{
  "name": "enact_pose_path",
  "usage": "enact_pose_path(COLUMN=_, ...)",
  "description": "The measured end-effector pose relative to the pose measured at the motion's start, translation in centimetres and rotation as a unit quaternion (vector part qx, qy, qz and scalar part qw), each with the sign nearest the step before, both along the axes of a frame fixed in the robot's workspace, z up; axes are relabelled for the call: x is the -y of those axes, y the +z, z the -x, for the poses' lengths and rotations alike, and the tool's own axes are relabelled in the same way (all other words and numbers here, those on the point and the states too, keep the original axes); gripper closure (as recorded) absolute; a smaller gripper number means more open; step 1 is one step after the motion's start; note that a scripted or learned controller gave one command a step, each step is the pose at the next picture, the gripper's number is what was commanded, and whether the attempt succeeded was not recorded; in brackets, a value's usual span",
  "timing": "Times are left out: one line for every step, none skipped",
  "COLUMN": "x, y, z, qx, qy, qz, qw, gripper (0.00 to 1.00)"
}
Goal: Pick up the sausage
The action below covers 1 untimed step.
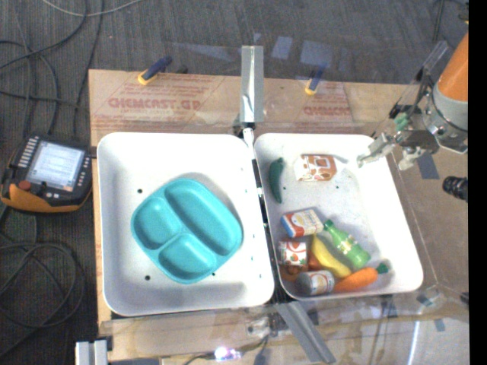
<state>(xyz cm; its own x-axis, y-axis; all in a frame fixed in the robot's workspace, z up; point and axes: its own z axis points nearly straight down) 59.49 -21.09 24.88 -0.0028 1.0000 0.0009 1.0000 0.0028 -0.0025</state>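
The claw [388,155] hangs over the far right rim of the right-hand bin [407,238], its two fingers standing apart with nothing between them, so the task looks to be at its opening step: the approach, with no grasp made yet. The sausage [315,282], as best I can judge, is the short grey-brown roll with a pale band lying well away from the claw, down and to its left in the picture, against the bin's near wall. It is hemmed in there: a carrot [356,279] lies just on its claw side, a banana [327,255] sits just above it, and a small can [293,253] stands close at its other shoulder. The next move calls for carrying the claw across the bin to a spot above that roll, turning the fingers to span its narrow width, and coming down without catching the carrot or the wall. Nearer the claw, just to its left, lies a small carton [316,167]; its label is too small to read. On the cardboard [163,101] beyond the bins, far left of the claw, faded red print seems to read "CHEMCAST GP", though I cannot be sure of the letters.
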Motion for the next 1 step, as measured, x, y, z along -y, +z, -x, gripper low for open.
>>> enact_pose_path(x=-6.22, y=-11.53, z=-3.94, qx=-0.001, qy=0.004, qz=0.0007, qw=1.0, gripper=0.0)
